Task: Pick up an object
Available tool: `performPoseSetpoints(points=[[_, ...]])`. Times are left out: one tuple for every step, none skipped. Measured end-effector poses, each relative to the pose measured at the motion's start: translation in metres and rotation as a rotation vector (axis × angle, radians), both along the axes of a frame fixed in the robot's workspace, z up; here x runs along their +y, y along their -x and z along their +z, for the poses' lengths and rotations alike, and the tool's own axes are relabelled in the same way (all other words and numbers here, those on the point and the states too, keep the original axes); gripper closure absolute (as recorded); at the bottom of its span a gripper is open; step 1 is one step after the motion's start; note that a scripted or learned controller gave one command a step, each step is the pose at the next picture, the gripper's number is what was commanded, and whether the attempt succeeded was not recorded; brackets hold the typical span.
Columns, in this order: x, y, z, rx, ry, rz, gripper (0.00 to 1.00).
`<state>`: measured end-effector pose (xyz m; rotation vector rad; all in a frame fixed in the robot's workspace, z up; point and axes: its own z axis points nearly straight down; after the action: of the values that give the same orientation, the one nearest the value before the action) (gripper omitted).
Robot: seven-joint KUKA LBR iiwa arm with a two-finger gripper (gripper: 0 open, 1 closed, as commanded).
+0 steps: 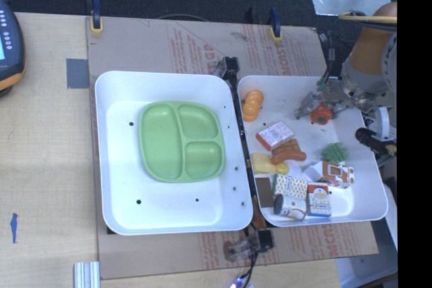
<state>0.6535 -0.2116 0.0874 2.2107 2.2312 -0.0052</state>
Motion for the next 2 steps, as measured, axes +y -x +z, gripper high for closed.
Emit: performPoseSetpoints(points=[[0.000, 0.001, 0.016, 0.002, -0.001, 0.001, 1.00], [0.058, -0.003, 0.005, 0.002, -0.002, -0.001, 1.00]])
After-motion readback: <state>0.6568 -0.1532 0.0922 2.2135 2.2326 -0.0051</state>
